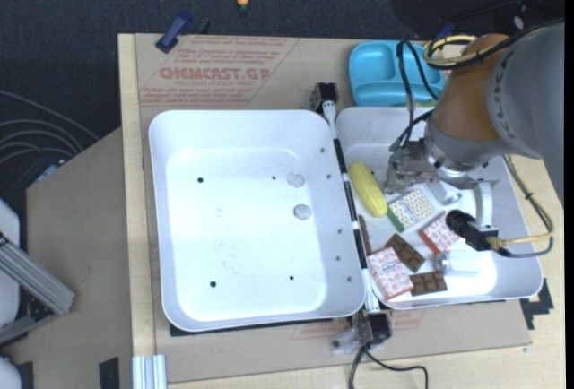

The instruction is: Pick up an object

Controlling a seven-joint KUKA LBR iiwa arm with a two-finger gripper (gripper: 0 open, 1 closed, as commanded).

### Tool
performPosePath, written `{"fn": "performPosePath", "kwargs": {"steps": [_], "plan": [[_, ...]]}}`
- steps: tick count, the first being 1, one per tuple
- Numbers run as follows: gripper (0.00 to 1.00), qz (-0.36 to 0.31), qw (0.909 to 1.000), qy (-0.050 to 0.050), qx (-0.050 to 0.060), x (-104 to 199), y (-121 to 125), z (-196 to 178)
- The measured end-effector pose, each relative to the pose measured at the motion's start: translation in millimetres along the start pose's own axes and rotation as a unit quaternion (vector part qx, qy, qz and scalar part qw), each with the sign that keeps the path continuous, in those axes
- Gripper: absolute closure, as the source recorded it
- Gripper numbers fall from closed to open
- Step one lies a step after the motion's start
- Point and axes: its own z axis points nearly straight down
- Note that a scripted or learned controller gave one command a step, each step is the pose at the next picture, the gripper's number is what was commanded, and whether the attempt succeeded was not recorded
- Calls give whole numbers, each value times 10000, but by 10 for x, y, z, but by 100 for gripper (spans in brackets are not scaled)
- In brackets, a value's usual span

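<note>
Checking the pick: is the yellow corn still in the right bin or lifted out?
In the bin. The yellow corn lies flat on the right bin floor by its left wall, beside the gripper.

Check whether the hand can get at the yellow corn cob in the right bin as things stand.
Probably yes. The corn cob lies uncovered near the right bin's left wall, and the hand is just beside it. That wall may crowd a finger.

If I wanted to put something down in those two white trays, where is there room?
The left bin is bare but for two small round things. The right bin is crowded: corn cob, patterned packets, brown blocks and the claw.
</note>
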Motion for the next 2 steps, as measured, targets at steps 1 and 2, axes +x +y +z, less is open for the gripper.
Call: {"fn": "performPosePath", "kwargs": {"steps": [1,2], "plan": [[0,3,10000,-11,0,-12,-1,-1],[100,3,10000,-6,-7,-5,3,-101]]}}
